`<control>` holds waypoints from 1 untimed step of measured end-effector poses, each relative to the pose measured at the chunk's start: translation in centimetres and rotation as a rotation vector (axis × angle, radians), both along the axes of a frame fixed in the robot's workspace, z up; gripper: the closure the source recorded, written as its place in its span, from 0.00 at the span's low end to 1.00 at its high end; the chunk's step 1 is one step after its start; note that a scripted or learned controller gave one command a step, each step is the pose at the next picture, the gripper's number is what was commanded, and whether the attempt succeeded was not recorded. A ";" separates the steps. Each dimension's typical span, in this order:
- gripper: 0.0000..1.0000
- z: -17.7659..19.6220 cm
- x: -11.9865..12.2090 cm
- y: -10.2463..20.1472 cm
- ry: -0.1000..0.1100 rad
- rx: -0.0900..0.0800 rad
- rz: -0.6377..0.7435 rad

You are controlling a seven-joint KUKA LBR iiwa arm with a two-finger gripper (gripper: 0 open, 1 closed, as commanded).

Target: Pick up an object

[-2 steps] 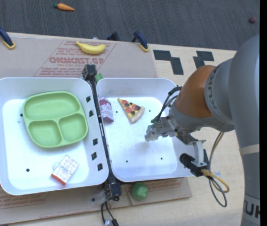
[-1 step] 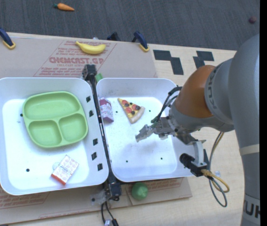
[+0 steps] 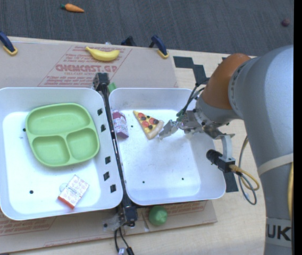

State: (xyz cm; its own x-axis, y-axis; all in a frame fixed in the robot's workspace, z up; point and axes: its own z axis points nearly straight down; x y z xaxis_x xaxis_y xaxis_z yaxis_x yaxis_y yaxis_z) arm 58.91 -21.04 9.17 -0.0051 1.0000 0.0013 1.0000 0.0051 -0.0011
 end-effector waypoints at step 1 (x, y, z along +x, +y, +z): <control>0.00 0.1 6.3 0.0 0.000 0.000 0.000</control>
State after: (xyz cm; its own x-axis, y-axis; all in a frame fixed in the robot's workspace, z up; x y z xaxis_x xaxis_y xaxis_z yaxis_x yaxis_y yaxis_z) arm 65.23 -21.04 9.23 -0.0056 1.0000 0.0012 1.0000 0.0056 -0.0010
